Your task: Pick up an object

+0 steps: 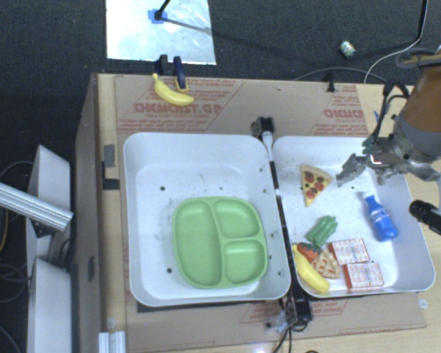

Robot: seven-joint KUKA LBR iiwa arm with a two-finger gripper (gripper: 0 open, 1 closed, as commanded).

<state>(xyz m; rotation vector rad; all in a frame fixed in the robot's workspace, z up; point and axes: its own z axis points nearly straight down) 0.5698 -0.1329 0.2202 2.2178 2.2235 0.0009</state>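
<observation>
The right bin point(419, 271) holds a pizza slice toy point(313, 182), a blue bottle point(380, 218), a green pepper-like toy point(322, 229), a yellow banana point(312, 271) over a second pizza slice point(325, 259), and two red-and-white boxes point(350, 251) point(364, 275). My gripper point(356, 169) hangs over the upper right of that bin, right of the pizza slice and above the blue bottle. Its grey fingers point(348, 172) point left and down, spread apart with nothing between them.
The left bin point(140, 197) carries a green divided plate point(220, 241). Another banana point(170, 93) lies on the cardboard behind the bins by a black clamp point(178, 70). A black divider clip point(264, 127) sits between the bins. Cables trail at the right.
</observation>
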